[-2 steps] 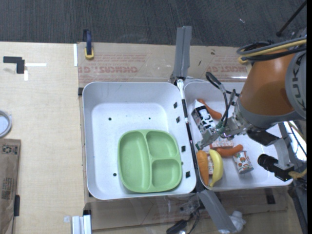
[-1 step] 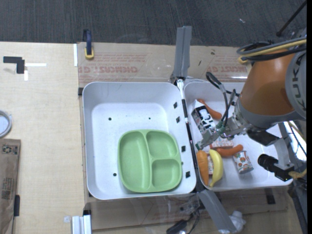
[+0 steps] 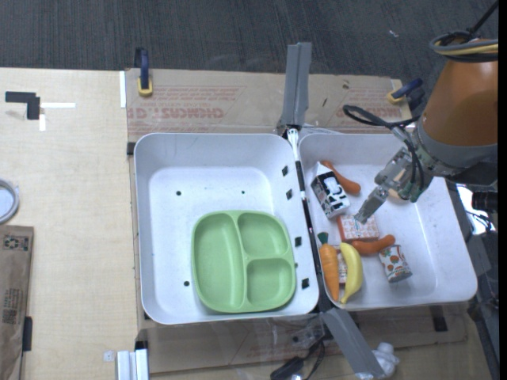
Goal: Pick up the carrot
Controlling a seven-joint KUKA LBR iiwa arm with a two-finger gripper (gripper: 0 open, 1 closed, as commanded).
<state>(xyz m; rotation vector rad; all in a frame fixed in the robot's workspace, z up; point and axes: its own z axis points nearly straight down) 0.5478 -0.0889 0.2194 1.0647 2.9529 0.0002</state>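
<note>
The carrot point(image 3: 328, 266) is a short, thick orange piece lying at the front left of the right bin point(image 3: 444, 291), close against the bin's left wall. A yellow banana point(image 3: 352, 272) touches its right side. My gripper point(image 3: 369, 207) hangs over the middle of the right bin, slanting down to the left, with its tip just above a red and white packet point(image 3: 358, 229). It is behind and to the right of the carrot, well apart from it. Nothing shows in its grasp.
The right bin also holds a black and white carton point(image 3: 330, 194), a thin orange stick point(image 3: 341, 178), a red-orange sausage shape point(image 3: 373, 245) and a small can point(image 3: 394, 264). In the left bin point(image 3: 158, 212) lies a green divided plate point(image 3: 244, 260).
</note>
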